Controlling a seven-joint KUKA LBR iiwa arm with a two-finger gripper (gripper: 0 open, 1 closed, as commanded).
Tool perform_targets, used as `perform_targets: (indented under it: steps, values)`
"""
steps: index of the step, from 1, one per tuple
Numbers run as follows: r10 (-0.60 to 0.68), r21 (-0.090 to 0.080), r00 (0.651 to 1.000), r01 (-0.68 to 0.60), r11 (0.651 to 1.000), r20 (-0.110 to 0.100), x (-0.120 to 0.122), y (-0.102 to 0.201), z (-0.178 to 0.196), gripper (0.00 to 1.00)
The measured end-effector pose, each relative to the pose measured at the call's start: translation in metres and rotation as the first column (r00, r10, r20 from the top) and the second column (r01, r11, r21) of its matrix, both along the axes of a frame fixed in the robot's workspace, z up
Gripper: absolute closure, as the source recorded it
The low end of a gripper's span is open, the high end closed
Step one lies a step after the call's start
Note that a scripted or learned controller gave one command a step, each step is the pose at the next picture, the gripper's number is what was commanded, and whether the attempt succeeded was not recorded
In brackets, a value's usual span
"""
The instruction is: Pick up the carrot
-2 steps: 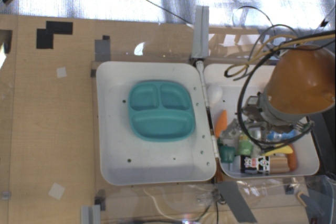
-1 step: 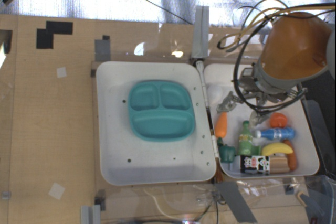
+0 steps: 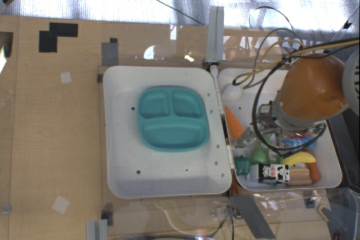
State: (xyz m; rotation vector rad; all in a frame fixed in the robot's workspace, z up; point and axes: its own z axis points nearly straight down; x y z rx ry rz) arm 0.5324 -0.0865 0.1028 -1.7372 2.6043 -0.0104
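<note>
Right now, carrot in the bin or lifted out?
In. The carrot lies tilted along the left wall of the right bin, beside the arm, not lifted.

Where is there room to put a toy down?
Bare floor rings the teal plate in the left bin, widest at its near edge. The right bin is crowded: carrot, banana, arm.

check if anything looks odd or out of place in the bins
Nothing looks spilled or broken. The toys are crowded into the right bin, with the carrot lying against its left wall, while the teal plate sits bare in the left bin.
</note>
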Motion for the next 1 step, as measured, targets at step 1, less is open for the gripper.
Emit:
perform_targets:
  steps: [1]
  values:
    - [-0.314, 0.003, 0.949, 0.314, 0.949, -0.003, 0.0511, -0.0058, -0.0139, 0.00]
